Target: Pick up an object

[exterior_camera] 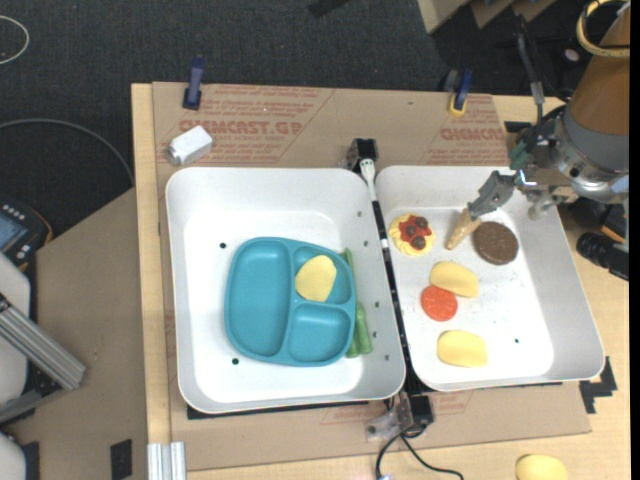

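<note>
While the arm (pixel 600 118) reaches in from the right, here's the layout, near edge of the counter (pixel 300 118) first. Right bin (pixel 560 363), near end: a yellow lump (pixel 461 348), lemon-like. Just behind it, a flat red round piece (pixel 439 303) touching or nearly touching a second yellow lump (pixel 455 278). Further back, a brown disc (pixel 495 242) lies flat, with a tan cone-shaped piece (pixel 458 232) just to its left, tilted with its narrow end toward the far wall. Left of that, close to the wall the bins share, a small pizza-like round (pixel 412 234) with red and dark spots.

Left bin (pixel 190 268): a teal divided plate (pixel 275 303) sits in the middle, a yellow piece (pixel 316 279) lying in its far right compartment. A thin green strip (pixel 356 323) lies along the plate's right edge, between plate and bin wall.

Pincer (pixel 487 200) is over the far part of the right bin, just above the tan cone and the brown disc; fingers (pixel 493 190) look pressed close together, nothing visible between them. Can't tell whether it touches the cone.

Far edge of the counter: two blue clamps (pixel 193 83), one toward each far corner, and a small white block (pixel 190 145) near the left bin's far left corner.
</note>
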`<state>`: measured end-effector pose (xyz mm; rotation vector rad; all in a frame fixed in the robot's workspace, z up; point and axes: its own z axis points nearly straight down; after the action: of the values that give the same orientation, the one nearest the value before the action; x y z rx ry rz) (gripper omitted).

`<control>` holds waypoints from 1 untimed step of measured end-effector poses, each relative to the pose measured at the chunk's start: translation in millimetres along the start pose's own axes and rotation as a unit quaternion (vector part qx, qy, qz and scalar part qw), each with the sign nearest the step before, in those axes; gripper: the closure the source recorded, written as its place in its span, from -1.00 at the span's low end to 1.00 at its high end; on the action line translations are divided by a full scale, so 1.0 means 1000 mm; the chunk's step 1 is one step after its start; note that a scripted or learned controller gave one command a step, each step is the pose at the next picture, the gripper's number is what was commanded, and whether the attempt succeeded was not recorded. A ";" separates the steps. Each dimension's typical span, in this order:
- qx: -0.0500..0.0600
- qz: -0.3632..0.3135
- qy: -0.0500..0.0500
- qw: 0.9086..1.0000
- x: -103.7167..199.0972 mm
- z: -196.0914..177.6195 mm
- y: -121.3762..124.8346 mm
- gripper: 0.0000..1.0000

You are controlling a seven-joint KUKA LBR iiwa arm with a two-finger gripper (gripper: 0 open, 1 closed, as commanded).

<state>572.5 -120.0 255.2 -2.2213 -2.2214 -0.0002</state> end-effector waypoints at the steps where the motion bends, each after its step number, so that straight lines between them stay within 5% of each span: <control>1: -0.002 0.001 -0.002 1.000 -0.056 0.058 0.052 -1.00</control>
<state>624.6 -175.9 197.2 -2.2281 -2.2228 -0.0004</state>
